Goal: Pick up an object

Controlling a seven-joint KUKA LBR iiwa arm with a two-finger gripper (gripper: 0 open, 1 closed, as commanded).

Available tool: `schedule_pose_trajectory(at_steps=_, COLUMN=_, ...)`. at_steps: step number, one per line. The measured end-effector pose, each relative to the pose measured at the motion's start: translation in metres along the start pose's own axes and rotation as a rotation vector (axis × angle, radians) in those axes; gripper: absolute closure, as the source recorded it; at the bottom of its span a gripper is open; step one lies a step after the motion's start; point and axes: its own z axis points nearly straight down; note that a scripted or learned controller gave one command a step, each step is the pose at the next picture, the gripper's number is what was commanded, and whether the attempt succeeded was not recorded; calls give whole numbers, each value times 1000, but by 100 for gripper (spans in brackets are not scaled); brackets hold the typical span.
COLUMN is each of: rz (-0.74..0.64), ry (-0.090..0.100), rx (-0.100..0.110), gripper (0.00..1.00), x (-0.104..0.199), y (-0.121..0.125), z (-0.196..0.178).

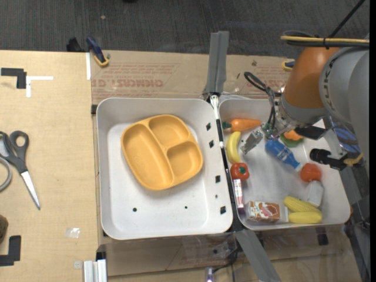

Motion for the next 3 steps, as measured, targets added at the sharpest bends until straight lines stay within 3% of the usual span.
schedule_pose_trajectory(at_steps=2, rz=-29, ry=1, rx=2, gripper=0, x=1, y=-51, z=0)
schedule_pose_trajectory(at_steps=3, rz=-140, ry=2, rx=1, gripper=0, x=-1, y=-110, z=0)
